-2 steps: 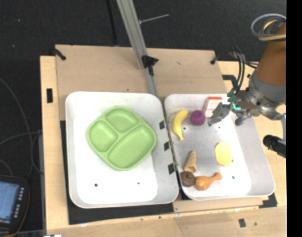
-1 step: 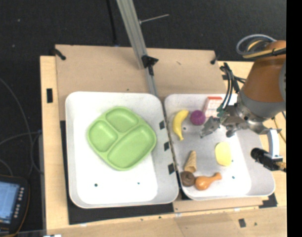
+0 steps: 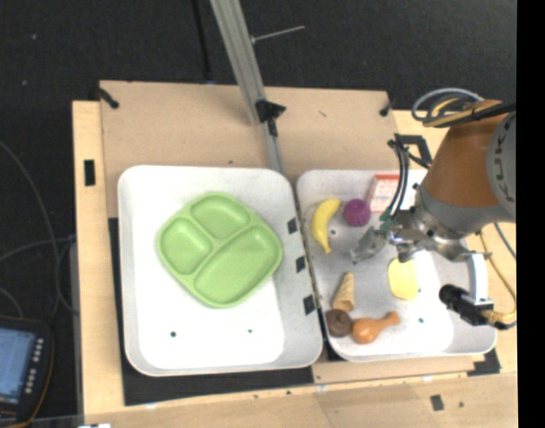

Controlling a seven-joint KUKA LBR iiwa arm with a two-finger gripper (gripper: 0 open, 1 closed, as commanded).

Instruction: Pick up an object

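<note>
- You are seeing the gripper (image 3: 376,242) hanging over the right bin (image 3: 433,341), near a banana (image 3: 324,223) and purple ball (image 3: 356,211).
- A green plate (image 3: 220,250) is lying in the left bin (image 3: 147,328).

Right bin (image 3: 450,337) holds a yellow banana (image 3: 324,223) beside a purple ball (image 3: 356,211), with a red-and-white box (image 3: 384,188) behind. Pale yellow lemon (image 3: 402,280) mid-bin. Near the front edge: ice-cream cone (image 3: 343,290), brown chocolate ball (image 3: 339,322), orange pear-shaped gourd (image 3: 374,327).

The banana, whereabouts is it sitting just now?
The banana lies in the right-hand bin, near its left wall, just left of the purple ball and above the ice-cream cone.
</note>
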